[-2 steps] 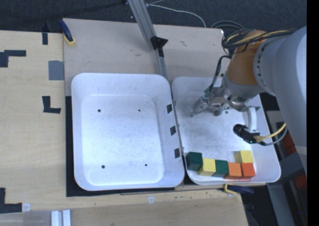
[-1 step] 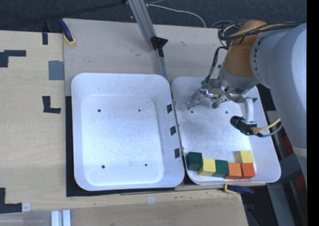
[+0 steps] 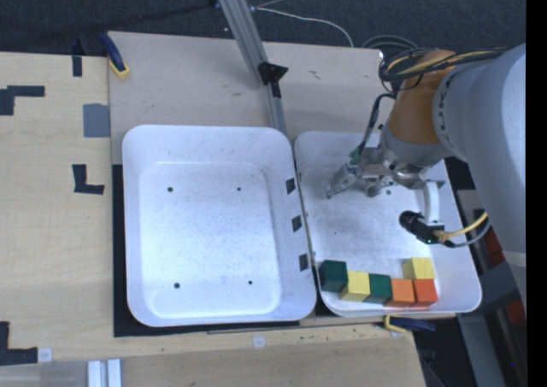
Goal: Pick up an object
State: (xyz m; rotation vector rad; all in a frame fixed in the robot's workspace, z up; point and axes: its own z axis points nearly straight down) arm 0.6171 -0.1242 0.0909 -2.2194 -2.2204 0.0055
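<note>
The big grey arm (image 3: 491, 129) is reaching in from the right side. Its orange band (image 3: 417, 108) is sitting just above the wrist. The arm is bending down over the right bin (image 3: 385, 148), and the gripper (image 3: 342, 182) is hanging over the top half of that bin, pointing toward the left. The fingers look small and blurry here, so I cannot tell if they are spread apart or pressed together. Nothing is showing between them.

The blocks are lying in a row along the bottom edge of the right bin, well apart from the gripper. The green block (image 3: 332, 275) is on the left end. Next to it are a yellow block (image 3: 357, 284), another yellow block (image 3: 379, 286), an orange block (image 3: 402, 291) and a red-orange block (image 3: 425, 291). One more yellow block (image 3: 420, 268) is sitting just behind the red-orange one. The blocks are touching each other.

The left bin (image 3: 137, 223) is sitting beside the right one.
</note>
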